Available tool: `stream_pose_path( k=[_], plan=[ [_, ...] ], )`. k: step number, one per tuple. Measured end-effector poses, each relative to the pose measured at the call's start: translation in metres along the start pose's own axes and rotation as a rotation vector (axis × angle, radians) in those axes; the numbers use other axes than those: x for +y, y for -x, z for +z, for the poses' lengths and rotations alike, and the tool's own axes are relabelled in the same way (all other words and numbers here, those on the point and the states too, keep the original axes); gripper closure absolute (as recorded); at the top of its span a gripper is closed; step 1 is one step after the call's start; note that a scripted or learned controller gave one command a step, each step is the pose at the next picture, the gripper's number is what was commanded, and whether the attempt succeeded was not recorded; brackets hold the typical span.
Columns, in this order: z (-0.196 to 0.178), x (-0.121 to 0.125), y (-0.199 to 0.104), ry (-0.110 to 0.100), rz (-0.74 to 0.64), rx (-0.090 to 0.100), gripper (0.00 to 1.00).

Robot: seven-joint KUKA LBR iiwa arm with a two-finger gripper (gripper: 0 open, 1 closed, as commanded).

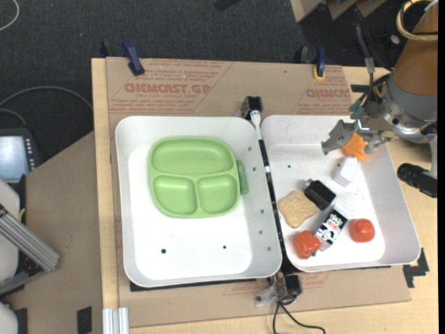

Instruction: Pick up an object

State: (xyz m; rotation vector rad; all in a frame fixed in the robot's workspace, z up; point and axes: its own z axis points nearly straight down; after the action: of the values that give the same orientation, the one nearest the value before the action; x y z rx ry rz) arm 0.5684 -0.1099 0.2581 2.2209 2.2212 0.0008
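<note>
My gripper (pixel 353 142) hangs over the back of the right bin (pixel 396 207), reaching in from the right. A small orange object (pixel 355 147) sits between its grey fingers (pixel 334 137), and the fingers are shut on it. Just below it, a small white block (pixel 345 171) lies on the bin floor. Further toward the front lie a black block (pixel 320 195), a tan bread slice (pixel 296 208), a black-and-white patterned piece (pixel 332 228) and two red round pieces (pixel 306 244) (pixel 361 230).
The left bin (pixel 139 242) holds a green divided plate (pixel 195 176). The raised rims where the two bins meet run down the middle (pixel 268 186). Blue clamps (pixel 132 58) pin the board at the back.
</note>
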Motion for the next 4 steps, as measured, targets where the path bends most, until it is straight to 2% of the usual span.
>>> stream_pose_path(
  k=[1,2,3,4],
  plan=[
    [0.151,-0.020,0.042,-0.009,0.006,0.003,0.00],
    [0.061,-0.071,-0.030,0.001,-0.005,0.002,0.00],
    [0.157,-0.085,-0.003,0.007,0.000,-0.004,0.00],
    [0.149,-0.086,-0.004,0.003,0.002,-0.002,1.00]
  ],
)
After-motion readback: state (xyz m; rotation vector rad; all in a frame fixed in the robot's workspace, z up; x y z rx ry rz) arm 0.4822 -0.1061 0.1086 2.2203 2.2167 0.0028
